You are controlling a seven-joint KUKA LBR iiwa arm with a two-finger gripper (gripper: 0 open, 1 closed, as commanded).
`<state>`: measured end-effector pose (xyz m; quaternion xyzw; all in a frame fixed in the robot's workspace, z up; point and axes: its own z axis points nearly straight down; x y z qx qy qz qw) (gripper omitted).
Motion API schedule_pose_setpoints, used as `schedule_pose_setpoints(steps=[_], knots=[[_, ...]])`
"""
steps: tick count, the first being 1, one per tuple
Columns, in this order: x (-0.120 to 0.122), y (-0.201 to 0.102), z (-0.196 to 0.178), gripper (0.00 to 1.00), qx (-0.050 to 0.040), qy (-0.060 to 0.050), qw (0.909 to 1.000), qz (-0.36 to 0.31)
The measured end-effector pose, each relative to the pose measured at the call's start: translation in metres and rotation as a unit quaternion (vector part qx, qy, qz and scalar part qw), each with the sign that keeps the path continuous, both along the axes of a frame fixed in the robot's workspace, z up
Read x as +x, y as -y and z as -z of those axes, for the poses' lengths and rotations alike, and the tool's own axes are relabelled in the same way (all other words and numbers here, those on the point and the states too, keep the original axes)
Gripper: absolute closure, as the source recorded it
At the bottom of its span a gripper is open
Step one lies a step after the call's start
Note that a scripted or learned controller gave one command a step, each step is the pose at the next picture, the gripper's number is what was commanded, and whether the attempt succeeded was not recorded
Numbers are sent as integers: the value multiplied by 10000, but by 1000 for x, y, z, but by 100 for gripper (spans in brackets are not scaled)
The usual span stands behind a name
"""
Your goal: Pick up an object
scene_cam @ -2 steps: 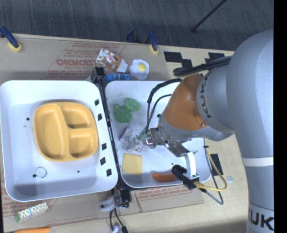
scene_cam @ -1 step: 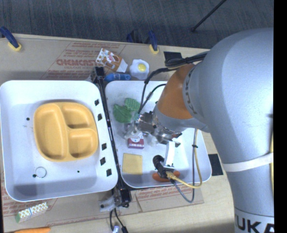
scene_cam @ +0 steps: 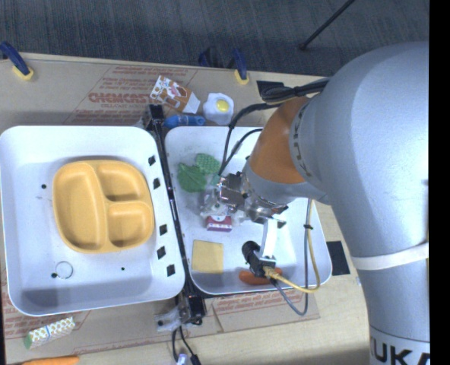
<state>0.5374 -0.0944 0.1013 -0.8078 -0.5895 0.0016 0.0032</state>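
Claw (scene_cam: 223,196) low in right bin (scene_cam: 316,268), over small red-white packet (scene_cam: 219,221), beside green object (scene_cam: 197,172); grip state unclear. Yellow tray (scene_cam: 103,204) in left bin (scene_cam: 20,158).

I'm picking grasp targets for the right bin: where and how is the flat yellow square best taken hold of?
The yellow square lies flat on the floor of the right bin, so I'd come straight down from above and pinch across two opposite edges. Its left edge sits close to the bin wall, leaving little finger room, so closing across the near and far edges looks safer. It appears thin, so the grip may slip.
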Motion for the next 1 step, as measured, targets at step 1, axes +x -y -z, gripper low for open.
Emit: schedule_pose_setpoints(steps=[1], knots=[[55, -4, -90, 100, -7, 24, 9912, -1325]])
